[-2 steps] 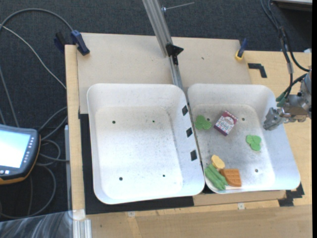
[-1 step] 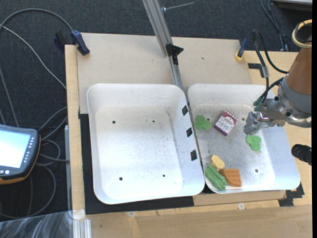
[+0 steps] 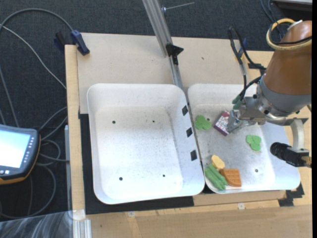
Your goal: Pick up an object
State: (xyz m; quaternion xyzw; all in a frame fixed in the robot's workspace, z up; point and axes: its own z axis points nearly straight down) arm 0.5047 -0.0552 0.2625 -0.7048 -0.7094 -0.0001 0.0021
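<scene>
Gripper (image 3: 237,119) is low over the right bin (image 3: 277,182), right at the purple-and-white carton (image 3: 223,123), which touches its left side, so this looks like the pick target; can't tell the gripper's state or whether the carton is held. Carton is tilted, long axis running diagonally, upper end toward the gripper. Green pieces (image 3: 202,122) (image 3: 254,142) sit on either side; yellow, green and orange items (image 3: 232,177) cluster below at the bin's near edge.
</scene>
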